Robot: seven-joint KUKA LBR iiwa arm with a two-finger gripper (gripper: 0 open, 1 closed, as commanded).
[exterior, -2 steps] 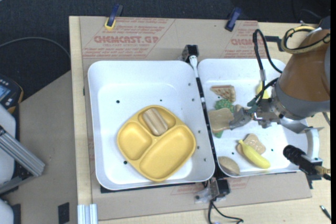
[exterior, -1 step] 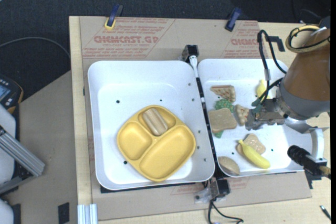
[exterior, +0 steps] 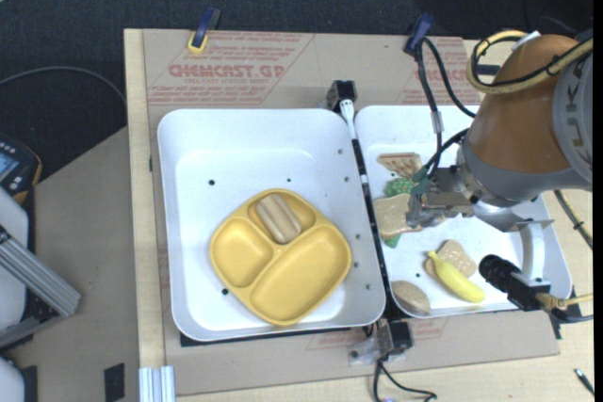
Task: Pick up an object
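Note:
My gripper (exterior: 422,206) hangs low in the left half of the right bin (exterior: 546,245), right beside a tan block (exterior: 390,216) and a green leafy piece (exterior: 399,187). I cannot make out whether anything is held. A tan cracker-like slice (exterior: 399,164) lies behind them. Toward the front of this bin lie a yellow banana (exterior: 458,279), a pale pinkish piece (exterior: 454,253) touching it, and a tan oval piece (exterior: 410,297) at the front edge.
The left bin (exterior: 188,155) holds a yellow divided plate (exterior: 292,282) with a brown bread-like piece (exterior: 279,217) in its rear compartment. The arm's grey and orange body (exterior: 528,122) covers the right bin's back right part.

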